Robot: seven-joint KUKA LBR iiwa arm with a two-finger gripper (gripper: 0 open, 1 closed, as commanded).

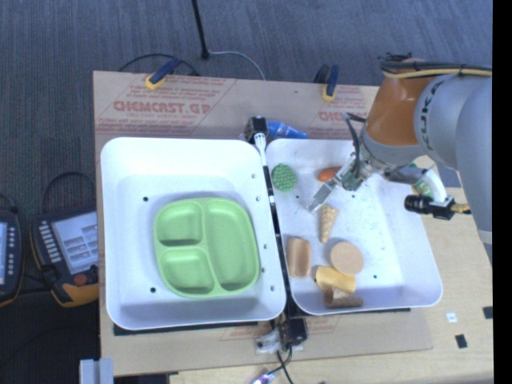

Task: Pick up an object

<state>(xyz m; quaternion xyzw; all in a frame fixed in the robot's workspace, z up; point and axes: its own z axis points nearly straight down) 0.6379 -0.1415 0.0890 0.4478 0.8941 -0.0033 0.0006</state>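
My gripper (324,194) reaches into the right bin (400,254) from the upper right, low over its back left part. Its tip sits just above a tan cone (326,223) and just below a small orange piece (328,173). A green round disc (283,178) lies to its left near the bin wall. Toward the front lie a tan bread piece (298,256), a round beige disc (347,258), a yellow wedge (334,278) and a brown piece (343,298). Nothing is seen held.
The left bin (128,174) holds a green divided plate (206,246). A blue item (285,130) lies on the bench behind the bins. The grey arm with its orange band (396,114) crosses the right bin's back right corner.
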